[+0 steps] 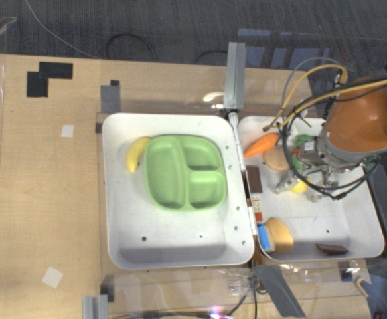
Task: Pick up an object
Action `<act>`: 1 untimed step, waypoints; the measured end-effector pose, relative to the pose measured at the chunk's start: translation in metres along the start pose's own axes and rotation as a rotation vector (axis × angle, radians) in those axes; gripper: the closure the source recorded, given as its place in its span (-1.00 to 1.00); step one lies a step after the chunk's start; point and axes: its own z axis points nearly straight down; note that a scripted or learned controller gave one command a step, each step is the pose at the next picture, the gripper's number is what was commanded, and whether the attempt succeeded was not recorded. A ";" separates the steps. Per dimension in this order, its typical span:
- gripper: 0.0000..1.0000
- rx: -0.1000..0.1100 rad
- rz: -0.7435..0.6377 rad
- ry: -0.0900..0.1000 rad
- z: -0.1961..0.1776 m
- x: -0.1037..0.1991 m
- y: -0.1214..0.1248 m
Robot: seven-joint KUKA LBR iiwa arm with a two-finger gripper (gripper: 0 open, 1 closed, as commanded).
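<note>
Even overhead light; soft shadows; glare on clear acrylic panel (213, 98) above the bins; slightly soft focus.

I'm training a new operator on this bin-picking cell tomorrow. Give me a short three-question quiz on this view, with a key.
1. True or false: the green divided tray lies in the right bin.
2. Which thing touches the tray's left edge? A) carrot B) banana C) brown slab
3. Fill in: the arm hangs over the ____ bin.

Key:
1. False. The tray lies in the left bin.
2. B. The banana lies against the tray's left edge; the carrot lies in the right bin, near its upper left corner.
3. Right. The pincer is low among cables there, near a small yellow item.
</note>
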 end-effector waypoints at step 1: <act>1.00 0.009 0.000 -0.006 -0.014 -0.004 -0.003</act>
